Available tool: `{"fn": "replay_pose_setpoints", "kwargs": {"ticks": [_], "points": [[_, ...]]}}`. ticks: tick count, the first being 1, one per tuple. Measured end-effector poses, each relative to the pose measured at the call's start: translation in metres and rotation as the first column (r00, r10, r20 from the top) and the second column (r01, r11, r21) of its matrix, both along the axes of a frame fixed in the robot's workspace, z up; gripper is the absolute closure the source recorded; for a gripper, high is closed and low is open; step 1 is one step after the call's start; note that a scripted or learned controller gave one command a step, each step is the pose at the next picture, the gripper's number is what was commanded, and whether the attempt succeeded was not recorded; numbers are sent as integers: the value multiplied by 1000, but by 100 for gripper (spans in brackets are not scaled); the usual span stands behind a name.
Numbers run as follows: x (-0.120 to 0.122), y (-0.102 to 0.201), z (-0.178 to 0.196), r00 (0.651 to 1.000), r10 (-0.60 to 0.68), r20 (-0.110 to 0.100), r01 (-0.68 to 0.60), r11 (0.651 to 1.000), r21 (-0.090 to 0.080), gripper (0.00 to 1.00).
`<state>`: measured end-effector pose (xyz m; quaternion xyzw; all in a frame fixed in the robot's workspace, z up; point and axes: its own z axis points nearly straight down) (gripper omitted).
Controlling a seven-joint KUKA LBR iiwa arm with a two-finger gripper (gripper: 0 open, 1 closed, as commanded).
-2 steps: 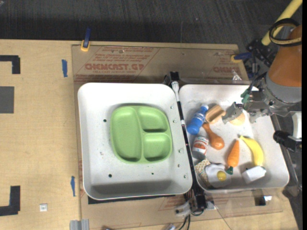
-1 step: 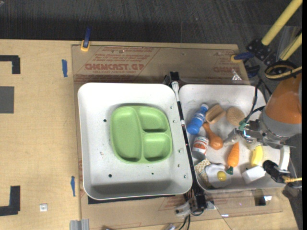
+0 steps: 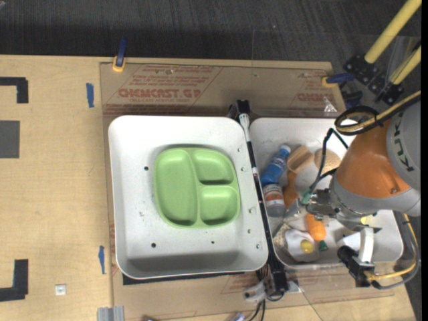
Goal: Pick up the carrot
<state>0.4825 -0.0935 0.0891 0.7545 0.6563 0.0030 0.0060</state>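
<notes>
- On the tan counter (image 3: pixel 53 179), two white bins; the left bin (image 3: pixel 127 179) holds a green divided plate (image 3: pixel 197 186).
- Dark carpet (image 3: pixel 200 12) lies beyond.
- Carrot (image 3: pixel 316 229) lies in the right bin (image 3: pixel 391 246), beneath the end effector (image 3: pixel 319 209); its opening cannot be made out.

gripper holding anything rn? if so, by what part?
Cannot be told. The hand is down in the right bin, right over the carrot, but the wrist hides the contact, so no grip on it is visible.

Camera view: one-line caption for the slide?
KUKA arm reaches into the right bin over the carrot among cluttered items; a green divided plate sits in the left bin.
</notes>
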Motion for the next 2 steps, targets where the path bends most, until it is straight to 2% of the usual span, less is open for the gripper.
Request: {"fn": "replay_pose_setpoints", "kwargs": {"ticks": [1, 2], "points": [[2, -4, 11, 1000, -8, 10, 8, 1000, -10, 100], [18, 72, 97, 978, 207, -6, -207, 978, 6, 100]]}}
